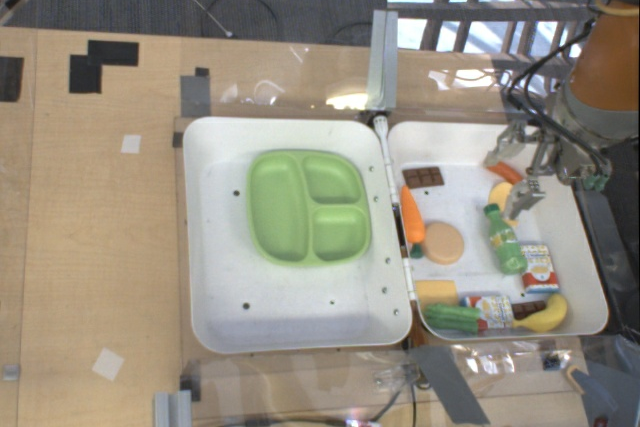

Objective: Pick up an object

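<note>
The gripper (518, 177) hangs over the upper right of the right bin (596, 307), its two fingers spread apart with nothing between them. Just below its lower fingertip stands a green bottle (506, 240), with an orange piece (503, 172) beside the fingers. Further out lie a carrot (411, 216), a chocolate bar (422, 178), a round cookie (445, 242) and a banana (545, 315). The left bin (215, 315) holds a green divided plate (307, 207).

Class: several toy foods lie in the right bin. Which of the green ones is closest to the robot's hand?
The green bottle: it lies just below the hand near the bin's right side. The other green item, the cucumber-like piece, sits at the bin's bottom edge, much farther away.
</note>
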You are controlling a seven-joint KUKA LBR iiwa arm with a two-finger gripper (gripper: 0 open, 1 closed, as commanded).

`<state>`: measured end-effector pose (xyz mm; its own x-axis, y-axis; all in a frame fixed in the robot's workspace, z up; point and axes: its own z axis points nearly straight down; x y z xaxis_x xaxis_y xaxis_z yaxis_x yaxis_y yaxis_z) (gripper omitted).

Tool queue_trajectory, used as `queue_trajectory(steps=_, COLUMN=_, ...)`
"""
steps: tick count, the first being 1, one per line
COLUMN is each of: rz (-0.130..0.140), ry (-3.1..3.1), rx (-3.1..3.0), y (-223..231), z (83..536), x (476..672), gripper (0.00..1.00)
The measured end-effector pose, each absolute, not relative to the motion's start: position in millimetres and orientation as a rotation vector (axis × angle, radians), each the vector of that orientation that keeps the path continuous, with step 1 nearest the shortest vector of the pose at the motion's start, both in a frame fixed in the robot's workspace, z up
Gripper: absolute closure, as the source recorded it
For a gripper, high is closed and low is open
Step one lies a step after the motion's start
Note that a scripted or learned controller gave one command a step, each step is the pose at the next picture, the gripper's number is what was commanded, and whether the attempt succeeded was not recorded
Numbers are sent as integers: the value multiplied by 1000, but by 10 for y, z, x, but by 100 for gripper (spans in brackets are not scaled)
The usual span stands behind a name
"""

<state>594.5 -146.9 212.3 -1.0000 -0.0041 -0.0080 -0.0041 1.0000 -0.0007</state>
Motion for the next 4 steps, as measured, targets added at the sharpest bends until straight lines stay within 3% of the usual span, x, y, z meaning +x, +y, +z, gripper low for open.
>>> queue_trajectory(steps=1, rz=-6, ry=3123, rx=14, y=-1757, z=912, x=6145, gripper=0)
queue_trajectory(steps=2, rz=-2, ry=3126, rx=-149, y=-1888, z=888, x=5933, gripper=0)
queue_trajectory(steps=3, rz=-9, ry=3107, rx=-159, y=-1875, z=1053, x=5993, gripper=100)
queue_trajectory(steps=4, rz=-8, ry=3109, rx=-160, y=-1872, z=1046, x=5990, gripper=0)
